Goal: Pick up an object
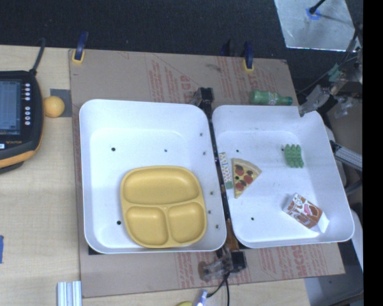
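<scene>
The bench under me is pale wood, and a sheet of brown cardboard (pixel 179 81) covers most of it, held at its far edge by two blue clamps (pixel 247 54). Behind the bench the floor is dark, with a pale square patch at the far right.

Two white bins sit side by side on the cardboard, touching along their inner walls. The left bin (pixel 99 171) holds one thing, a yellow plate with three compartments (pixel 163 206), lying flat in the near half. The right bin (pixel 268 129) holds three loose things I could pick up, all well apart from each other:
- one toy pizza slice (pixel 244 176), near the inner wall
- one small green knobbly block (pixel 292 155), toward the far right
- one small red, white and brown carton (pixel 303 211), at the near right, lying tilted

A narrow patterned strip (pixel 223 169) lies against the inner wall just beside the pizza slice.

Outside the bins I count one green bottle (pixel 271 97) lying on its side on the cardboard behind the right bin. One orange-yellow ball (pixel 53 106) sits left of the left bin, and one teach pendant (pixel 6 120) with a screen is at the bench's left edge.

The cardboard has red printing in diagonal rows, and the carton has markings, but none of it is legible.

My claw (pixel 335 91) sits at the far right corner of the right bin, amid cables. I cannot tell whether it is apart or together.
</scene>
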`<state>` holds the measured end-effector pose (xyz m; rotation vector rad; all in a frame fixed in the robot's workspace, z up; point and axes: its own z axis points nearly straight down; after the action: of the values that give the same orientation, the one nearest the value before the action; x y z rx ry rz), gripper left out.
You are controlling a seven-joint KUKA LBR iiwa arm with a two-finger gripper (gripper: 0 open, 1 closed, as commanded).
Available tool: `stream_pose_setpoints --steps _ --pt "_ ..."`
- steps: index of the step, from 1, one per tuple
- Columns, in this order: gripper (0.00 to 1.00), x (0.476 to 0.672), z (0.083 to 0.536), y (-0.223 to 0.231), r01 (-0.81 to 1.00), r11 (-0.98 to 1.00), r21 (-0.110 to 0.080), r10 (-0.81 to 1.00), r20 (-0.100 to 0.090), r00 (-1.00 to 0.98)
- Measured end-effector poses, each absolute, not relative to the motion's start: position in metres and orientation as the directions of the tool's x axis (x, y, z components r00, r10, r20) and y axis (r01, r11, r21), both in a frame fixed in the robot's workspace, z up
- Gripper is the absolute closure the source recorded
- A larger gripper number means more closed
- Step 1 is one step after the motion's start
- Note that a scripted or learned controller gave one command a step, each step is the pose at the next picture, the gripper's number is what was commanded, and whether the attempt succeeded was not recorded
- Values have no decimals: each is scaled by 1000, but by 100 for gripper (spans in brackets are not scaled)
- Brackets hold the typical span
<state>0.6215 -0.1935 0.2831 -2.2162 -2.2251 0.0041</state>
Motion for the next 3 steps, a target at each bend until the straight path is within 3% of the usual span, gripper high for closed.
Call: stream_pose_setpoints --steps 1,2,3 --pt "0 529 225 -212 1000 4 -5 1000 -1 -4" --pt "0 592 202 -212 1000 6 -3 1000 -2 -6" --pt "0 623 133 -211 1000 7 -5 1000 0 -7"
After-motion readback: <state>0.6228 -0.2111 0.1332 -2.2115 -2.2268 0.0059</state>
